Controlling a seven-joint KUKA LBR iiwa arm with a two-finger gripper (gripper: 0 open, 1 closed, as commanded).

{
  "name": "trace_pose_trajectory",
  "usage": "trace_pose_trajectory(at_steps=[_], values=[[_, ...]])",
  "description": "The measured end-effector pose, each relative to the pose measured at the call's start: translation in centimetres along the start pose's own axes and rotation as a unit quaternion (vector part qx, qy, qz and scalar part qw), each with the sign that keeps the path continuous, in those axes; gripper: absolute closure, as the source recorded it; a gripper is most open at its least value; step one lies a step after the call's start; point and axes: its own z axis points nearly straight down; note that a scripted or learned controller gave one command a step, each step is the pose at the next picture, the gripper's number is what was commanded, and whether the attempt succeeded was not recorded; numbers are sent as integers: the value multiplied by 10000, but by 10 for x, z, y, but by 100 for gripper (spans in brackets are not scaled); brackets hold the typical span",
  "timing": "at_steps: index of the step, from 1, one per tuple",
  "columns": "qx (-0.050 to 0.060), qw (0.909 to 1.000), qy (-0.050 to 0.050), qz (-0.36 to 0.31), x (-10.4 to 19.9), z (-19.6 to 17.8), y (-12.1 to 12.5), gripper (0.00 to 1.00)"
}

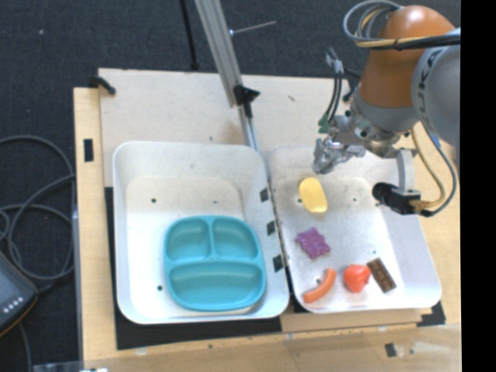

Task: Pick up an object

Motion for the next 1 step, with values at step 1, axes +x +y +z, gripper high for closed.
trace_pose_trajectory(at_steps=[1], values=[[-10,10000,2,-7,51,-10,4,100]])
